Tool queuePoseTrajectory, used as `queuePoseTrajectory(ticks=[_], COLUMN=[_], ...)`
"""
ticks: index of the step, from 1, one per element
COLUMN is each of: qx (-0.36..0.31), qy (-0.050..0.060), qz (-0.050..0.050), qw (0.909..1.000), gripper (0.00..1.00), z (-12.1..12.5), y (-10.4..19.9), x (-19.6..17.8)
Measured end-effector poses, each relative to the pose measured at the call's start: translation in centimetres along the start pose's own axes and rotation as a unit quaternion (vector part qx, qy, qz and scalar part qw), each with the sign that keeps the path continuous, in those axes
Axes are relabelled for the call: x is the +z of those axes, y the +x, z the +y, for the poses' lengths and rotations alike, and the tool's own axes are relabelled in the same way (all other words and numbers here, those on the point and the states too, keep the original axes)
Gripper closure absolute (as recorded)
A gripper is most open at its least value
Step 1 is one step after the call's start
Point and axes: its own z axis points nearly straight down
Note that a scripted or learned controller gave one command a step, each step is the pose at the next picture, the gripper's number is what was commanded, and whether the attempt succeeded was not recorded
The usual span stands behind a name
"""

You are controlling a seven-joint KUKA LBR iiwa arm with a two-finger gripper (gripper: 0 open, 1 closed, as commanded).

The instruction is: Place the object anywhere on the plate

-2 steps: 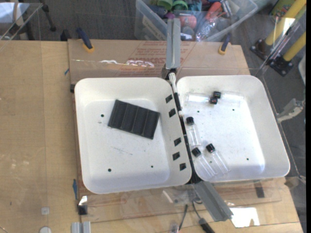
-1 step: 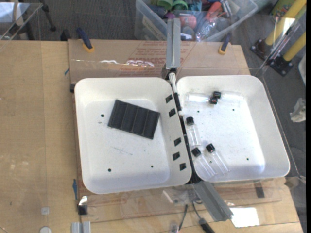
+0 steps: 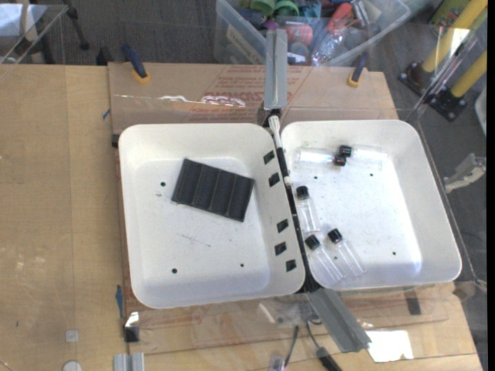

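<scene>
A black ridged rectangular plate (image 3: 213, 189) lies flat and slightly turned in the left white bin (image 3: 147, 277). The right white bin (image 3: 425, 230) holds several clear plastic tubes with black caps. One tube (image 3: 340, 156) lies crosswise near the bin's far wall. Another tube (image 3: 304, 199) lies against the left wall. Two more, tube (image 3: 319, 252) and tube (image 3: 343, 250), lie side by side near the front left corner. All tubes rest loose on the bin floor, apart from the plate.
A row of black clips (image 3: 278, 203) runs along the seam between the bins. A grey metal bar (image 3: 274, 72) stands behind the seam. A clear storage box of coloured items (image 3: 309, 10) sits at the back. Bare wooden bench (image 3: 54, 207) lies to the left.
</scene>
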Motion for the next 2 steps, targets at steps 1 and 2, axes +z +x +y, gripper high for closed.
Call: queuePoseTrajectory(ticks=[1,2], qx=[0.001,0.001], qy=[-0.001,-0.001], qz=[-0.001,-0.001], qw=[1.0,1.0], gripper=[1.0,0.0], z=[0.05,0.05], y=[-0.18,-0.17], x=[-1.0,-0.99])
